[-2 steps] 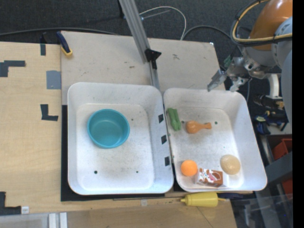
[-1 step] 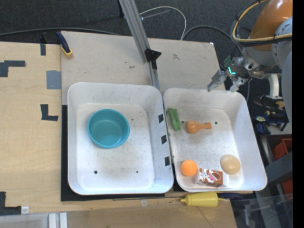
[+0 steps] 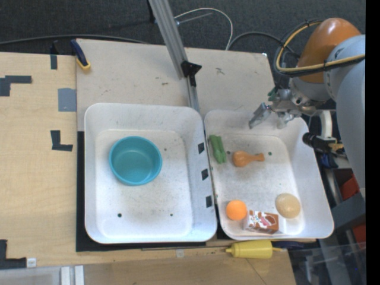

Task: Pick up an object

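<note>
At upper right, the hand [image 3: 271, 115] hovers over the right bin's [image 3: 309, 159] far edge, fingers spread, gripping nothing. Below it lie a green piece [image 3: 217, 148] and an orange pear-shaped toy [image 3: 246, 158]; an orange ball [image 3: 236, 210] sits lower. The left bin [image 3: 95, 177] holds a teal bowl [image 3: 135, 161].

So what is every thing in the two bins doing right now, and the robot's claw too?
Teal bowl: upright in the left bin, nothing visible inside.
Green piece: lying flat at the right bin's left side.
Orange pear-shaped toy: lying on its side.
Orange ball: resting beside the snack packet.
Cream ball: resting near the front.
Gripper: open, above the right bin's back edge, holding nothing.
</note>
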Robot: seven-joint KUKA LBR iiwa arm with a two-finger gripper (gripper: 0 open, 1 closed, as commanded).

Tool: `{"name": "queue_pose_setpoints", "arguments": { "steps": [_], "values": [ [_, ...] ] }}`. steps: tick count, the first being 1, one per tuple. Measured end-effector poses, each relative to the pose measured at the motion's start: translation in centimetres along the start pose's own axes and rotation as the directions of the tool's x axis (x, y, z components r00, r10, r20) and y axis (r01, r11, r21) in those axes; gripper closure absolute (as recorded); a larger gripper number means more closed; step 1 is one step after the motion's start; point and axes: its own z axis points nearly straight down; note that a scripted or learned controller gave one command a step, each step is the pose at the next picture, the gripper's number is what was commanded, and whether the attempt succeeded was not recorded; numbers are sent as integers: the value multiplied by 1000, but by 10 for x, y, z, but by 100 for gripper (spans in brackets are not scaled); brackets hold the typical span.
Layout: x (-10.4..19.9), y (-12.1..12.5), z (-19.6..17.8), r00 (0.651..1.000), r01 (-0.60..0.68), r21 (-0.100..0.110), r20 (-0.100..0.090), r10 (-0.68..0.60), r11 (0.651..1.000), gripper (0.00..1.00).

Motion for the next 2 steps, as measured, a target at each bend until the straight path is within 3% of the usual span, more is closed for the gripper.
{"name": "queue_pose_setpoints", "arguments": {
  "steps": [1, 2],
  "values": [
    [-2, 0, 21, 1000, -3, 0, 1, 3, 1000, 0],
    [-1, 0, 15, 1000, -2, 3, 2, 2, 1000, 100]
  ]
}}
